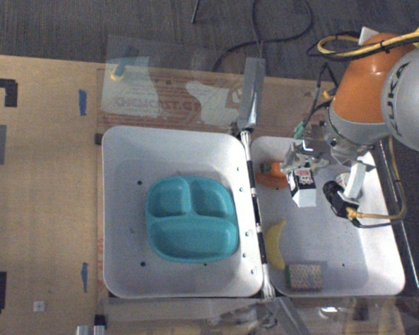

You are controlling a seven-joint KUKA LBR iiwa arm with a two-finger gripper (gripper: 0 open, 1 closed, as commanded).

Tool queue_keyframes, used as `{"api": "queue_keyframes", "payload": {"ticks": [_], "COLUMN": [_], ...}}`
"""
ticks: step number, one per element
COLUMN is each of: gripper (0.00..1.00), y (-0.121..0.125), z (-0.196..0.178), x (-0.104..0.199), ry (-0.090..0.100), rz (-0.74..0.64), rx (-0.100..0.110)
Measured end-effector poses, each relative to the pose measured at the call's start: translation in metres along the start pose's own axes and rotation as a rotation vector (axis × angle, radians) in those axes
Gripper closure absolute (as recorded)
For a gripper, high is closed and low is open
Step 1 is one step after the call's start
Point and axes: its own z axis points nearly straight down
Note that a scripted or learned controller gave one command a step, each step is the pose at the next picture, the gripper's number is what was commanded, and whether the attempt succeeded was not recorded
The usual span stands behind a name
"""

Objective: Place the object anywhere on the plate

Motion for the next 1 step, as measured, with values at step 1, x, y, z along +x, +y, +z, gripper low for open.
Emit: {"api": "queue_keyframes", "payload": {"ticks": [1], "gripper": [0.00], "y": [0.0001], "z": [-0.0002], "x": [-0.0002], "ry": [0.000], "rz": [0.000], "rx": [0.000]}}
